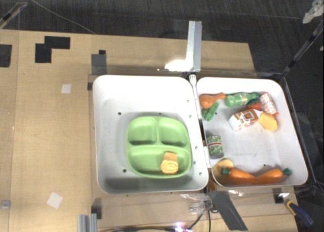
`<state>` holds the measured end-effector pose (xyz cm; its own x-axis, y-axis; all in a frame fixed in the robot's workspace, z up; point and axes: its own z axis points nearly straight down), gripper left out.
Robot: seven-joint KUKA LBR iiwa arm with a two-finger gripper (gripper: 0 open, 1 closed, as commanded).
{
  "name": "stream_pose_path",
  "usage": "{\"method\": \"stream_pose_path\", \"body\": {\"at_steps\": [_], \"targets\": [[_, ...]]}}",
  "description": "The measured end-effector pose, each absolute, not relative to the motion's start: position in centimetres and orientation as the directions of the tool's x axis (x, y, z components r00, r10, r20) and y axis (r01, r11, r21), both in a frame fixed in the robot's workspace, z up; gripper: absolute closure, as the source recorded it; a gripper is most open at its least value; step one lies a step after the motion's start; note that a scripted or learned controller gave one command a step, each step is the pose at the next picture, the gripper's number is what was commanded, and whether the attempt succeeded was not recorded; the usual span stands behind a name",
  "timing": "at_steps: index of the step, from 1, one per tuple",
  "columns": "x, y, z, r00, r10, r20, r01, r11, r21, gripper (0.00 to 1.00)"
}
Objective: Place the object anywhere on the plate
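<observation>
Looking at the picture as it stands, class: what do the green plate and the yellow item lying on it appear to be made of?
The green divided plate looks like moulded plastic: uniform colour, smooth soft sheen, rounded compartment ridges. The yellow toy food in its front compartment also seems plastic, with a bumpy, matte-looking surface, though it is too small to be sure. The white bin under the plate looks like smooth, slightly glossy plastic.

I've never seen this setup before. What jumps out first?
A bright green plate with three compartments sits in the left bin, with a yellow toy food in its front compartment. The right bin holds a jumble of toy foods, including carrots along its near edge.
</observation>
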<state>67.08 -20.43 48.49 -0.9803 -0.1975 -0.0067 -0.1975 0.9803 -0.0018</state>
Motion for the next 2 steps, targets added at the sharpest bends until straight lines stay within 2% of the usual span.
{"method": "stream_pose_path", "body": {"at_steps": [2], "targets": [[67.08,-20.43,48.49,-0.980,-0.197,-0.007,-0.197,0.980,-0.002,0.00]]}}
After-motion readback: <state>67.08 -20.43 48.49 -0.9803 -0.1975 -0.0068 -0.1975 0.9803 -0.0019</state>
